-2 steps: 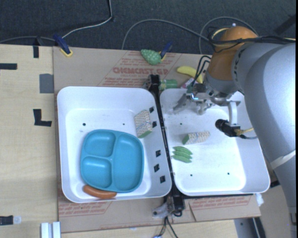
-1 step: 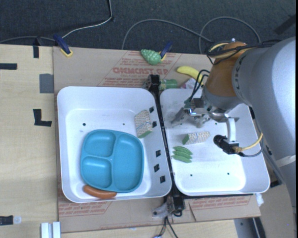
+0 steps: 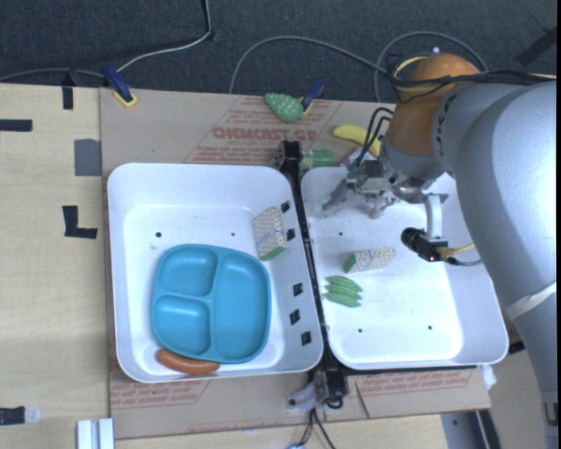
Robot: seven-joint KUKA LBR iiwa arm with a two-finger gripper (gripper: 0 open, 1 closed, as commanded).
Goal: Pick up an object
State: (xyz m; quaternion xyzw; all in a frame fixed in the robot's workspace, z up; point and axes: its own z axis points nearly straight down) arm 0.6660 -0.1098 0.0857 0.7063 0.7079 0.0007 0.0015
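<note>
The claw (image 3: 355, 195) is hanging spread open and empty near the right bin's (image 3: 467, 344) far edge, so it's risking closing on nothing, well short of the green pea pod (image 3: 343, 290).

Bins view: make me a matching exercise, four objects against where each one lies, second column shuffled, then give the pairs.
Objects:
1. blue divided plate
2. orange sausage
3. green pea pod
4. yellow banana

Places:
A. on the cardboard behind the right bin
B. on the right bin's floor, near the divider
C. at the left bin's front edge, against the plate
D. middle of the left bin

Pairs: 1-D, 2-C, 3-B, 4-A
</note>
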